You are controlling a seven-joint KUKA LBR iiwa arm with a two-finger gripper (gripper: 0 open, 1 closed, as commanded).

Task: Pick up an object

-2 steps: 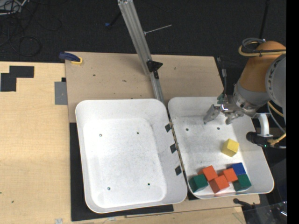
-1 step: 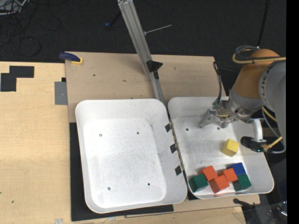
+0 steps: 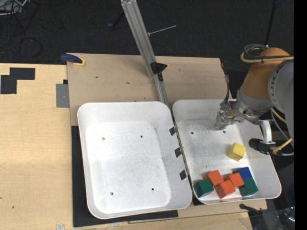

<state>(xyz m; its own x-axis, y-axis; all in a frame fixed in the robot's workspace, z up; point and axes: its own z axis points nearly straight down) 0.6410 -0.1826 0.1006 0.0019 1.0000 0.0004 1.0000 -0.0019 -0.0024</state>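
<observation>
Gripper (image 3: 221, 122) of mine hangs low over the upper part of the right shallow white bin (image 3: 201, 110), above bare floor. No object is between its tips; how wide it stands, I cannot tell. Candidates lie well apart from it: a yellow cube (image 3: 236, 151) alone mid-bin, easiest to reach, and a tight cluster of orange (image 3: 215, 177), green (image 3: 204, 187) and blue blocks (image 3: 244, 173) against the near wall, harder to grasp cleanly.

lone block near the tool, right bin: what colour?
Yellow block, camera view.
</observation>
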